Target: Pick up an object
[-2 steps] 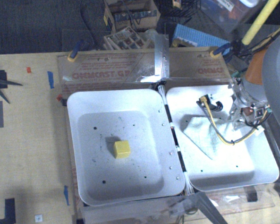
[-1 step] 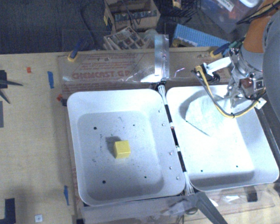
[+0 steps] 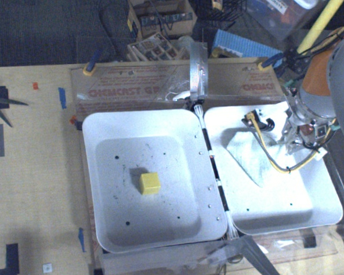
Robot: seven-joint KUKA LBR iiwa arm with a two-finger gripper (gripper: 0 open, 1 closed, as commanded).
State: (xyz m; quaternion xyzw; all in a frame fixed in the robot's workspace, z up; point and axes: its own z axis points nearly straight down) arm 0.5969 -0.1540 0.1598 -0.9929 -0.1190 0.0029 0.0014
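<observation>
A small yellow block lies near the middle of the left white bin. My gripper hangs over the right side of the right white bin, below the grey arm with its orange band. It is far to the right of the block, with the bins' shared wall between them. A yellow cable loops from the wrist across the right bin's floor. I see nothing held at the gripper.
A cardboard sheet lies behind the bins, held by clamps. The wooden bench stretches away to the left. Boxes and cables clutter the floor beyond the bench.
</observation>
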